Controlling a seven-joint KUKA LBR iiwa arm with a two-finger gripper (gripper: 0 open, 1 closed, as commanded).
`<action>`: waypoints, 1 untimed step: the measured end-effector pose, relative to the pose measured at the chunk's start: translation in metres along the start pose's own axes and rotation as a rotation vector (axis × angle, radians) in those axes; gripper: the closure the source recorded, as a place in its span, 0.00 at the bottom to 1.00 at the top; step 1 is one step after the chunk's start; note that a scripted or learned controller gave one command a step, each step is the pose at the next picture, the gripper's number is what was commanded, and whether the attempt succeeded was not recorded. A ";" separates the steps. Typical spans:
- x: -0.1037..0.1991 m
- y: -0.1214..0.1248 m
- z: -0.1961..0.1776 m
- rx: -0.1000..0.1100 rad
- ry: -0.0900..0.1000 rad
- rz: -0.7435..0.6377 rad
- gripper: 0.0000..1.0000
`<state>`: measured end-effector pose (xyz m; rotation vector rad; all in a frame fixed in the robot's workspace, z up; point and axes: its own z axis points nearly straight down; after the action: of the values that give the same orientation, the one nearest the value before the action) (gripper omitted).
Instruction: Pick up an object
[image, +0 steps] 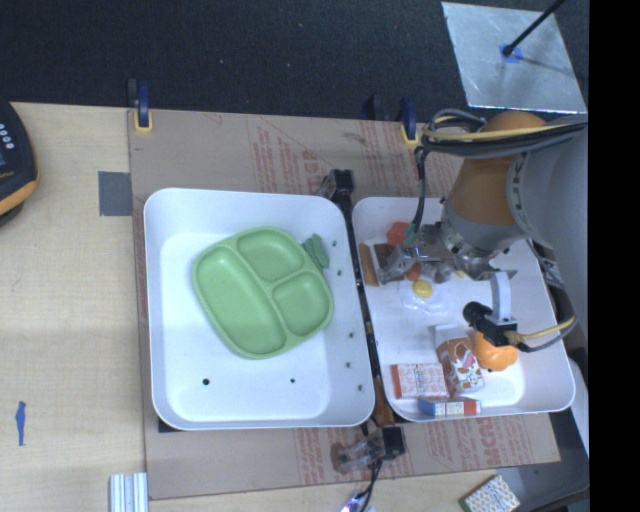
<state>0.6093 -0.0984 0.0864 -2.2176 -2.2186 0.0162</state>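
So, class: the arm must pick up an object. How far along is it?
Done: the arm has reached over the right bin. In hand: the gripper sits low among the items, just above a small yellow object; no grasp is visible. Left: gripping something and lifting it out.

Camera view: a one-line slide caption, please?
Arm reaches over right bin of small items; green plate lies in left bin.

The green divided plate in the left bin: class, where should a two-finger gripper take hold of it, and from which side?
Probably the raised outer rim of the green divided plate, coming straight down from above. It lies flat on the floor of the left bin, so only its thin edge and the ridges between compartments offer the fingers something to close on. The edge facing the bin's bare front corner looks least crowded.
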 end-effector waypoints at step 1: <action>0.004 0.047 -0.006 -0.007 0.004 -0.003 0.00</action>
<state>0.6568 -0.0942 0.0921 -2.2158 -2.2237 0.0038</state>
